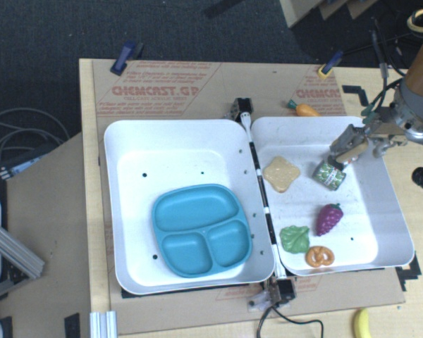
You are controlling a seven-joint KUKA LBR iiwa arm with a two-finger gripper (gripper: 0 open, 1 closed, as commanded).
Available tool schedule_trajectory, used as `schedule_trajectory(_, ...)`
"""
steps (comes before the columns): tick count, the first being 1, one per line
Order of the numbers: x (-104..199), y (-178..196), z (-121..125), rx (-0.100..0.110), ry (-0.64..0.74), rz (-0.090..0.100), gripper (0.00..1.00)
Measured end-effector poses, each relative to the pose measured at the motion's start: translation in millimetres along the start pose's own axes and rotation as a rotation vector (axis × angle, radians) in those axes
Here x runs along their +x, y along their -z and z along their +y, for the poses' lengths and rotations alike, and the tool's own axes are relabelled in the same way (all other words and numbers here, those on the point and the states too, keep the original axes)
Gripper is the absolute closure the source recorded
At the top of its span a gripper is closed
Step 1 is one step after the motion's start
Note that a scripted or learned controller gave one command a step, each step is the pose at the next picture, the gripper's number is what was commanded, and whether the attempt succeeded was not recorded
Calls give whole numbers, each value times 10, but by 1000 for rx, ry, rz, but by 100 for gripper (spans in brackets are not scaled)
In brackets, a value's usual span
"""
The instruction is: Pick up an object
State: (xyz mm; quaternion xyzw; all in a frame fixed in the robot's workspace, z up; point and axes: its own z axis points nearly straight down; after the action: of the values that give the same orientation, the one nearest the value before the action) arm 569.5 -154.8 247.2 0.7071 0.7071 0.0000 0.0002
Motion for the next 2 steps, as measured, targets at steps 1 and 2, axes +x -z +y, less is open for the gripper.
schedule_trajectory(1,-4,-1628,-375,0,0,0,0)
schedule_trajectory(2,105,-1631,-912,3,-1,2,0)
